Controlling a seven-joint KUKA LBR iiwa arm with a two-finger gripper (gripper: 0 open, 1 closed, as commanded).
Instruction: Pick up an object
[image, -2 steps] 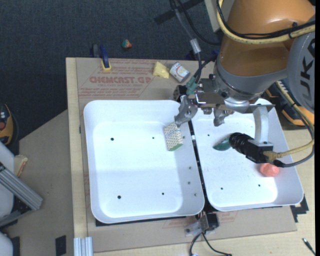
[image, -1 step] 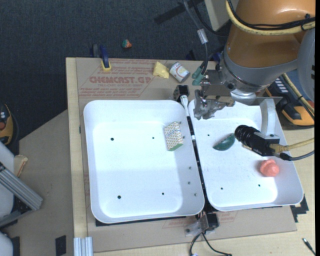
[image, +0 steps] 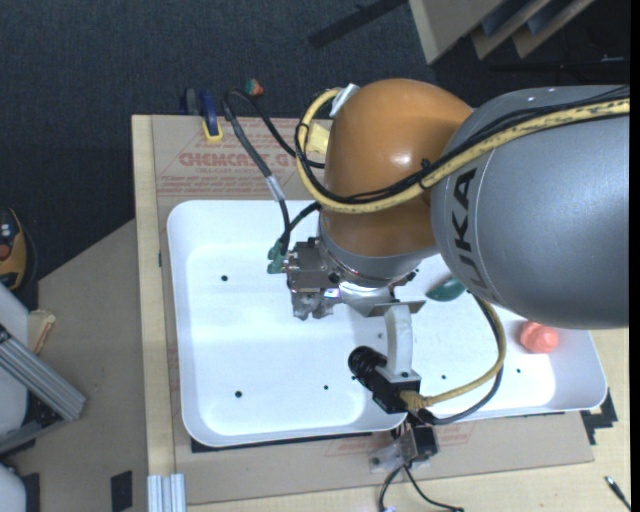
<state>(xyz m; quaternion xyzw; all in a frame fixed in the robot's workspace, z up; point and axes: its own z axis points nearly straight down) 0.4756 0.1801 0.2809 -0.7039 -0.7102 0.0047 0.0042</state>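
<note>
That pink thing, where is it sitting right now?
The pink object lies in the right-hand white bin, near its right edge, just below the grey arm and right of a teal object.

My orange band (image: 385, 150) looks glossy, smooth plastic, my grey arm shell (image: 560, 220) matt. The white bins (image: 250, 340) look smooth, satin plastic, and the counter (image: 160, 160) under them matt brown board.

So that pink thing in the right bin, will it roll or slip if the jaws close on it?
The pink object looks small and rounded, so it may well roll when nudged. Its surface looks smooth, so it could slip. It is blurry and its edge is hidden by the arm, so stiffness is unclear.
</note>
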